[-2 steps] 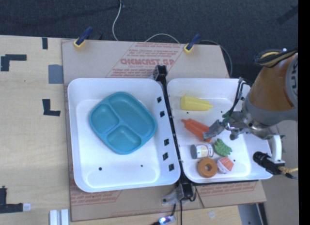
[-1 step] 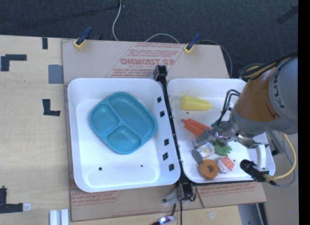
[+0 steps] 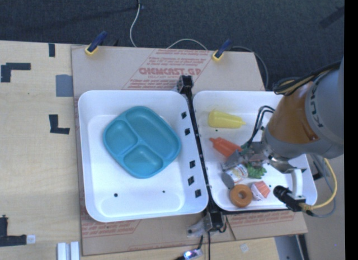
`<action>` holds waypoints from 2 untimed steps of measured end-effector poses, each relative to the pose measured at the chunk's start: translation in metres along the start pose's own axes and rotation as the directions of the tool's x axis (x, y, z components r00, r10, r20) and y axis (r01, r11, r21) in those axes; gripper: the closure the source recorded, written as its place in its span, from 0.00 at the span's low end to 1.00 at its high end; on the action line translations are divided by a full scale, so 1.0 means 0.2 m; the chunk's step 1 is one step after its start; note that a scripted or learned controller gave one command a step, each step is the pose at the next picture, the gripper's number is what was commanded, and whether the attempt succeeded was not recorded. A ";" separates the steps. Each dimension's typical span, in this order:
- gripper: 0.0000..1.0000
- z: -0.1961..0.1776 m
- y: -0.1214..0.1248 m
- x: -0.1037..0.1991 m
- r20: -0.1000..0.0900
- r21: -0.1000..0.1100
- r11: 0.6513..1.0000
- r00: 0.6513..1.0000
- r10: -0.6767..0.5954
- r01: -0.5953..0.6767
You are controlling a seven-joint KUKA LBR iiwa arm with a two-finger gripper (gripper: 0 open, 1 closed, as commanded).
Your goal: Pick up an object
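1. Tabletop [image 3: 33, 158]: light wood surface w/ black tape marks along its left side. A brown cardboard sheet [image 3: 168, 71] lies on it, clamped at the far edge by two yellow/blue clips [image 3: 96, 42].
2. Arm [image 3: 305, 122]: grey w/ orange band, enters over the right edge of the right bin, approx. mid-height, angled down toward the bin's near half.
3. Left bin [image 3: 92, 197]: white, shallow, touching the right bin along a black centre divider. Holds one item, the blue tray.
4. Right bin [image 3: 224, 98]: white, shallow, holds the small objs.
5. Blue tray [image 3: 142, 141]: three-compartment, lies flat in the far half of the left bin, rotated at a slant.
6. Claw [image 3: 239, 161]: low over the middle of the right bin, among the small objs., just beside the orange-red item. Finger spacing can't be told; no obj. visibly between them.
7. Yellow item [image 3: 225, 120]: near the far-left corner of the right bin, lying on its side.
8. Orange-red item [image 3: 224, 145]: left-centre of the right bin, between yellow item and claw.
9. Brown ring [image 3: 241, 195]: doughnut-shaped, by the near edge of the right bin.
10. Green item [image 3: 257, 170]: small, centre of right bin, partly under the wrist.
11. Red/white item [image 3: 260, 189]: just right of the brown ring, near edge.
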State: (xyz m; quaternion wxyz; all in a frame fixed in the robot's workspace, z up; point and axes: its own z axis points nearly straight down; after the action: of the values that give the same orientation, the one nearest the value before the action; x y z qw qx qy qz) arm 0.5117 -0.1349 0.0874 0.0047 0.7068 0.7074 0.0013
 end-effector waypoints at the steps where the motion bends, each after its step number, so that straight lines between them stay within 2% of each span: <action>1: 1.00 -0.07 0.01 -0.01 0.007 -0.009 1.000 1.000 0.002 -0.002; 2: 1.00 -0.37 0.00 0.02 -0.004 0.006 1.000 1.000 -0.001 0.001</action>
State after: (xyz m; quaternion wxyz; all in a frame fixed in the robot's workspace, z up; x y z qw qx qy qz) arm 0.5104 -0.1308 0.1609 0.0011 0.7065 0.7077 0.0007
